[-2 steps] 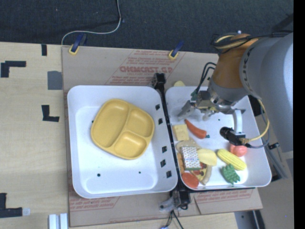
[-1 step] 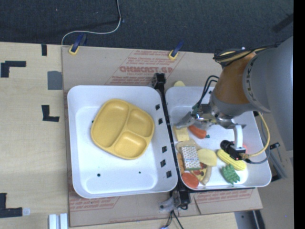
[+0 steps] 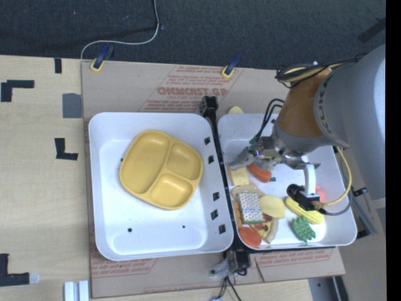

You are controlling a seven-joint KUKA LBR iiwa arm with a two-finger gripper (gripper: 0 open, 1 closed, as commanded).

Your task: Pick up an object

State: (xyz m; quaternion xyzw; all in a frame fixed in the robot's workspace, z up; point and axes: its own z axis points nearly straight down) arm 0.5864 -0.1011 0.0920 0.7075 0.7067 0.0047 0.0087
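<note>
My gripper (image 3: 258,160) is low over the back half of the right bin (image 3: 335,231), below the orange band of the arm. An orange carrot-like toy (image 3: 260,174) lies right under it, touching or almost touching the gripper's tip. The arm's body hides how the gripper stands on it. Closer to the front lie a pale yellow piece (image 3: 239,177), a checkered packet (image 3: 250,207), a yellow chip shape (image 3: 273,205), a red toy (image 3: 250,236), a banana (image 3: 306,211) and a green toy (image 3: 303,229).
The left bin (image 3: 106,231) holds a yellow divided plate (image 3: 161,168). The ridge between the bins (image 3: 218,187) runs just left of the gripper. A cable and black part of the arm (image 3: 299,195) hang over the right bin. A small yellow thing (image 3: 235,111) sits at the back rim.
</note>
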